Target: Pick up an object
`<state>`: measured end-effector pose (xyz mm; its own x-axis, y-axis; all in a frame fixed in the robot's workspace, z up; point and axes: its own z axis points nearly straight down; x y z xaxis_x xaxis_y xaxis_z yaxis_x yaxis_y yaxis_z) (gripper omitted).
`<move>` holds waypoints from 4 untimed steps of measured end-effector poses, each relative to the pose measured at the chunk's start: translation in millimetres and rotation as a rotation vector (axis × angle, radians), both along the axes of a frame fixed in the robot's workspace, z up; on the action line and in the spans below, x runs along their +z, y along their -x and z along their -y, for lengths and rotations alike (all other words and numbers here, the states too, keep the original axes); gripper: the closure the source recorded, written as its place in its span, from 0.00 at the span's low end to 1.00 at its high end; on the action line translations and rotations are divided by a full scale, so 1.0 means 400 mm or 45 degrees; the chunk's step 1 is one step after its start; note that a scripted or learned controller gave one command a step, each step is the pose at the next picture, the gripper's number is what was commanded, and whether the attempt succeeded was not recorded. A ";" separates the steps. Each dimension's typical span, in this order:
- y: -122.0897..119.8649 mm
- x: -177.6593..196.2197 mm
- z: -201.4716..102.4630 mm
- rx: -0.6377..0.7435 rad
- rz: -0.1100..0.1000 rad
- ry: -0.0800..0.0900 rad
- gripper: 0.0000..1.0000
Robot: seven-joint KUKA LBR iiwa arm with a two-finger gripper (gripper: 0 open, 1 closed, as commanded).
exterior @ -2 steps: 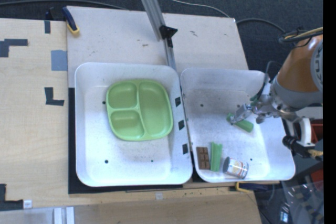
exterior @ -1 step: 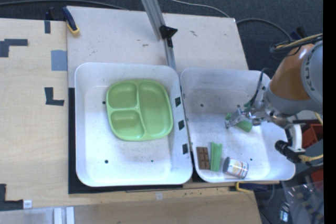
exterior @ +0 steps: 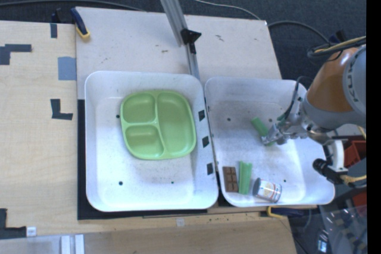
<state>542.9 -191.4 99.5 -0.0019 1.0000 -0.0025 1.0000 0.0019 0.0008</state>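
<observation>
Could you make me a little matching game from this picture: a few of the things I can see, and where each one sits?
Things:
1. divided green plate
2. brown block
3. small jar
4. pincer

Places:
A. lying on its side near the right bin's front edge
B. in the middle of the left bin
C. over the right bin, next to a small green piece
D. in the right bin's front left corner, beside a green strip

Pairs: 1-B, 2-D, 3-A, 4-C

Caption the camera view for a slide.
Gripper low in the right bin beside a green block; green divided plate in the left bin.
</observation>
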 end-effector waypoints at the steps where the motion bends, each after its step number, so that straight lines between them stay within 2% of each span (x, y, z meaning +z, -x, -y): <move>1: -0.005 0.105 -0.002 -0.001 0.002 -0.002 1.00; 2: -0.004 0.211 -0.009 0.000 0.002 -0.002 1.00; 3: -0.011 0.365 0.005 0.000 0.006 0.000 1.00; 4: -0.018 0.356 -0.102 0.004 -0.002 -0.004 1.00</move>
<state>550.3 -150.6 242.0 -0.0049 1.0000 0.0004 1.0000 0.0049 -0.0009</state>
